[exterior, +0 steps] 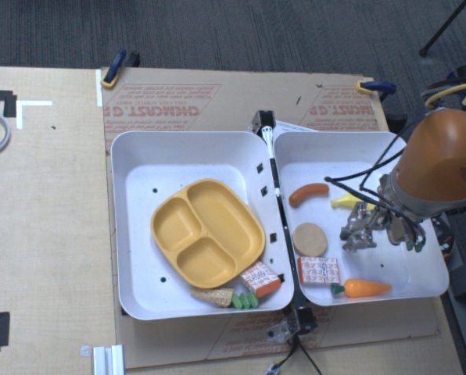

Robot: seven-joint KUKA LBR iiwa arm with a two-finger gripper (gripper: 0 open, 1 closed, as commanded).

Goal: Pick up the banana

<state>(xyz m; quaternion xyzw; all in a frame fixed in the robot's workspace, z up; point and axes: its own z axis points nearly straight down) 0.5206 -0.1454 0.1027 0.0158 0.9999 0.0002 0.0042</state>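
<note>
The yellow banana (345, 202) lies in the right bin (421, 283), mostly hidden behind the arm; only its left end shows. My gripper (358, 237) hangs low in that bin, just below and right of the banana's visible end. Its metal fingers point down at the bin floor, and I see nothing held between them. The arm's orange band sits above it at the right.
In the right bin lie a sausage (308, 194), a round cookie (310, 239), a small printed box (319, 271) and a carrot (363, 288). The left bin (131, 233) holds a yellow divided plate (208, 232) and a few small food items at its front edge.
</note>
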